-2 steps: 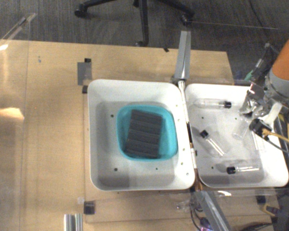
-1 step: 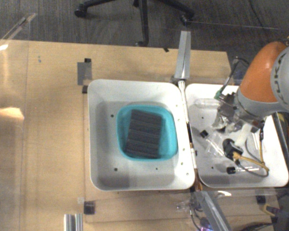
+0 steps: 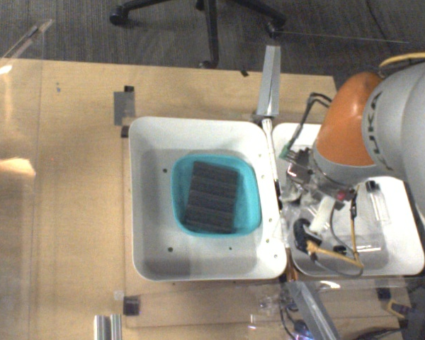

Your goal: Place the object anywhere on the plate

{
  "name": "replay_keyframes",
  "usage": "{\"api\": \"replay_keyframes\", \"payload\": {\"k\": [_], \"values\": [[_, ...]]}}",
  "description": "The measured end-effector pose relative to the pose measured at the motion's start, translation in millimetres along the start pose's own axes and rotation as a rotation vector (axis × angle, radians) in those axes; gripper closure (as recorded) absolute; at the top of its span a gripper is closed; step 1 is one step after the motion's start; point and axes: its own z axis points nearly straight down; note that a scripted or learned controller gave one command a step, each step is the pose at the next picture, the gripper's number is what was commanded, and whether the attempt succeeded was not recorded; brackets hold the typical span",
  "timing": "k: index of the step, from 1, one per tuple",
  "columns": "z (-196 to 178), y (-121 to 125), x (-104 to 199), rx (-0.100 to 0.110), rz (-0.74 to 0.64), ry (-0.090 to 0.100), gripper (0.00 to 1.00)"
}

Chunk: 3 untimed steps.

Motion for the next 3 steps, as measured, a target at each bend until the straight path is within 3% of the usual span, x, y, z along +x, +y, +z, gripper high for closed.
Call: {"api": "replay_keyframes", "payload": {"k": [1,2,3], "values": [[-10,2,1,-0.004,-0.001,0.003,1.0],[-10,2,1,-0.004,0.0,0.003,0.0],[23,-51,116,0.002,0.075,-0.001,0.0]]}}
